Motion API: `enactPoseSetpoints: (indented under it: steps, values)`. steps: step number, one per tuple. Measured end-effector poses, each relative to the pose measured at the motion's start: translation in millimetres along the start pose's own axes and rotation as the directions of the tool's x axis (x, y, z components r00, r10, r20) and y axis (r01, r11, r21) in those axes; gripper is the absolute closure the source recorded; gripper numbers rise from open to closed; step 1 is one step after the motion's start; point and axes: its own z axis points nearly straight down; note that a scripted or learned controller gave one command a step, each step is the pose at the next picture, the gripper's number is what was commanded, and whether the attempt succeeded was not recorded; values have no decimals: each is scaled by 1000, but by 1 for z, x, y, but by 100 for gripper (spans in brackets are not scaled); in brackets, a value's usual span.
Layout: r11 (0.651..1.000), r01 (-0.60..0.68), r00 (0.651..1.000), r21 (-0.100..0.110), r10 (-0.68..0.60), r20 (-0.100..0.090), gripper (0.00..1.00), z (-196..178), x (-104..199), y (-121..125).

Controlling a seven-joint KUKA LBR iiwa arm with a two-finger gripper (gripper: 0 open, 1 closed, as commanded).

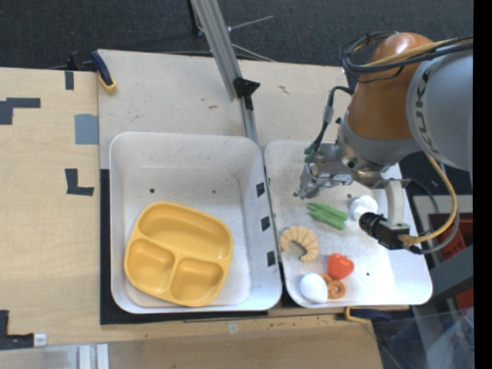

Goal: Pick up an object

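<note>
Pale wooden surface carries two bins; the right bin groups small toys within reach. Fingers hang above the green pod, spacing unclear.

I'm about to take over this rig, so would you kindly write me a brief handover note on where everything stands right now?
Claw: low over the upper part of the right bin, just above the green bean pod; nothing visibly held.
Right bin contents: green bean pod near the middle, croissant below it, red pepper, white egg and a small orange piece beside the egg near the front edge.
Left bin: holds the yellow divided plate.
Done: nothing lifted yet.
Left: grasp an object and raise it; the bean pod looks the nearest candidate.
</note>
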Motion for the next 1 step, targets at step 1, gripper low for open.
enactPoseSetpoints:
  steps: [1]
  values:
    - [1000, -2, 1000, 2, 2, 1, 100, 17, 47, 10]
